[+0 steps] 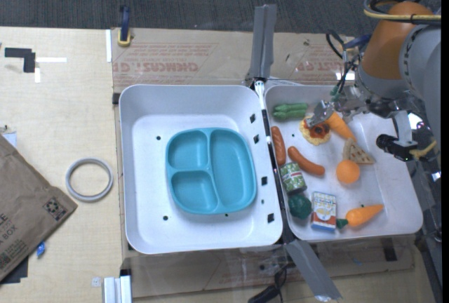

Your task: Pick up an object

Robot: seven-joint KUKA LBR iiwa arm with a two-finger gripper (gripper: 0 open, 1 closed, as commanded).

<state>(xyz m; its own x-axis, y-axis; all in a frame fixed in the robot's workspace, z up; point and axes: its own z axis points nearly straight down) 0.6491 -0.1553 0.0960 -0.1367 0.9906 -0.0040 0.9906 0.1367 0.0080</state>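
End effector [324, 112] is down in the right bin [400, 221], low over the pizza slice [315, 132], with a carrot [339, 125] just beside it. Whether it is released or clenched, I cannot tell from this angle, and nothing shows as gripped.

Around it, the bin is crowded. A green pickle [290, 111] lies at the far side, near the divider. Two sausages here: one [278, 145] running along the left wall, another [306, 160] angled toward the middle. A cracker wedge [357, 153] sits right of the pizza, an orange [347, 172] just below it. Nearer the camera there's a can [292, 177], a dark green vegetable [299, 205] under it, a small carton [324, 212], and a second carrot [362, 215] at the near right.

Over in the left bin [140, 224], a teal divided plate [211, 170] lies flat in the middle.

Out on the counter [42, 126], a tape ring [90, 178] sits left of the bins, a cardboard box [24, 207] at the edge.
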